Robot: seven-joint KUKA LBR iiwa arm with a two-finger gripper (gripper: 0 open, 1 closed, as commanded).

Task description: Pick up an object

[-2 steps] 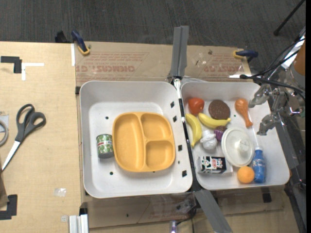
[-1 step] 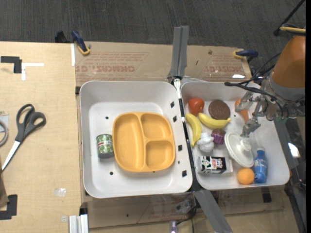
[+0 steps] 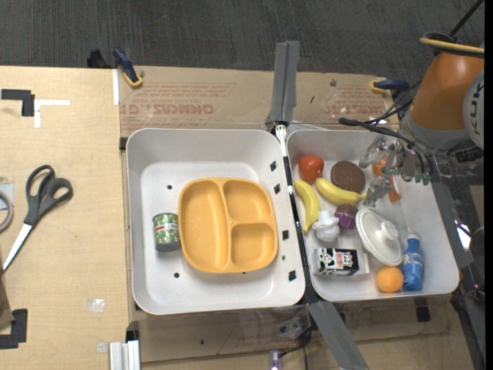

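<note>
The right bin (image 3: 442, 220) holds a red tomato (image 3: 311, 166), two bananas (image 3: 337, 192), a brown round piece (image 3: 347, 176), a purple item (image 3: 346, 218), a white bulb (image 3: 326, 227), a white bowl (image 3: 378, 236), a black-and-white carton (image 3: 337, 261), an orange (image 3: 390, 280) and a blue bottle (image 3: 413, 264). My gripper (image 3: 383, 177) hangs over that bin's far right part, just right of the brown piece and above the bowl. A small orange item (image 3: 394, 190) lies right beside its tip. Whether it touches anything is unclear.
The left bin (image 3: 139, 206) carries a yellow divided plate (image 3: 228, 224) and a green can (image 3: 165, 231) at the plate's left. Scissors (image 3: 35, 206) lie on the wooden bench far left. A grey divider bar (image 3: 285, 83) stands between the bins at the back.
</note>
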